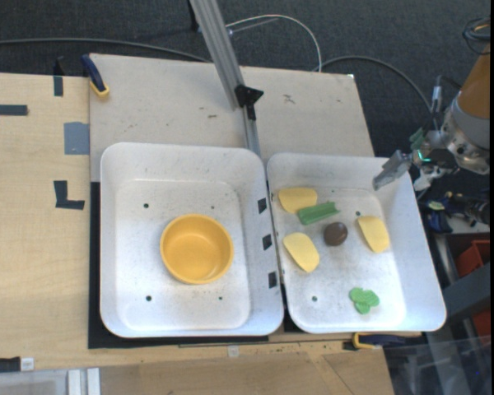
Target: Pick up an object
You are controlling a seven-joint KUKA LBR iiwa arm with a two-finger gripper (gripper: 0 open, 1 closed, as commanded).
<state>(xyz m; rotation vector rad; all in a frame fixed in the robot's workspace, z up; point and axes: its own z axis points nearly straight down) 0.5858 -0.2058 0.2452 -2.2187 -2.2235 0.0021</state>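
Note:
The right bin (412,303) holds three yellow pieces: one near its back left (297,198), one at the middle left (301,251) and one toward the right (375,233). A green block (317,213) lies beside the first yellow piece, a brown ball (336,234) sits in the middle, and a small green piece (364,299) lies near the front. My gripper (393,169) hovers at the bin's back right corner, above the rim and apart from all the objects. Nothing shows between its fingers.
A yellow bowl (197,248) sits in the left bin (123,171). A slanted grey pole (222,44) rises behind the bins' shared wall. Cables run along the bench's back, and equipment stands at the right by the arm.

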